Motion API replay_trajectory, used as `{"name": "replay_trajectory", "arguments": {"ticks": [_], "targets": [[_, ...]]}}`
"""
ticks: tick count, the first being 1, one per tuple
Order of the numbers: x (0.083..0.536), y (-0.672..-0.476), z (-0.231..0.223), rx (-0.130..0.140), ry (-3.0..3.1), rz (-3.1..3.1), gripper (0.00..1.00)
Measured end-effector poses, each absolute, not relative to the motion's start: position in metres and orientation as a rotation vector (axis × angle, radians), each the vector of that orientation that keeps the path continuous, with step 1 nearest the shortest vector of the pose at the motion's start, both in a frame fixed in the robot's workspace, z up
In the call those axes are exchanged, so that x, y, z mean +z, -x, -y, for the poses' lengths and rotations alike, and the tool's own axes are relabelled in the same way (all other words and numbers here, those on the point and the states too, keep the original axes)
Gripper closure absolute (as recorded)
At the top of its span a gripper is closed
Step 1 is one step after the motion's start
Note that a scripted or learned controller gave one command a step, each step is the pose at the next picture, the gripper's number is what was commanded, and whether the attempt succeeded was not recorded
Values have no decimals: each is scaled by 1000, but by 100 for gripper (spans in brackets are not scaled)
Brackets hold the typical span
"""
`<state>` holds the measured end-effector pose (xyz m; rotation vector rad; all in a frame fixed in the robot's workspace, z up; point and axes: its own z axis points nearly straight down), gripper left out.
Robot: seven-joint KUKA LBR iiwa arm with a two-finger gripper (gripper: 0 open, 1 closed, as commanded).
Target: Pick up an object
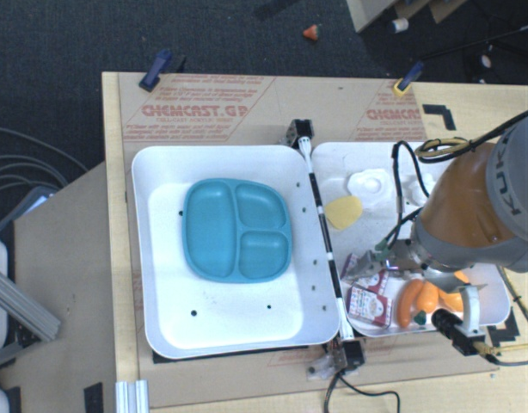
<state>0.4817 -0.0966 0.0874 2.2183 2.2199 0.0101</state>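
Observation:
The right bin (333, 157) holds several small objects. A pale yellow rounded piece (343, 211) lies near its left wall, with a white lumpy piece (367, 182) just behind it. A red-and-white packet (369, 304) rests at the front, and an orange toy-like object (419, 302) sits to its right. The arm's orange band (466, 200) hangs over the right half of this bin. My gripper (377, 261) is low in the bin, just above the packet and beside a crinkled wrapper (357, 267).
The left bin (152, 256) carries a blue divided plate (236, 230) in its middle. A black divider rail (320, 222) runs between the bins. Cables (419, 153) loop over the right bin's back. Cardboard (204, 106) lies behind both bins.

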Motion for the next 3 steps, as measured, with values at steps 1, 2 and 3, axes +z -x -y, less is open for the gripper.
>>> {"name": "replay_trajectory", "arguments": {"ticks": [1, 2, 3], "targets": [[87, -481, 93, 7, -2218, -2215, 0], [87, -481, 93, 7, -2219, -2216, 0], [87, -481, 93, 7, -2218, -2215, 0]]}}
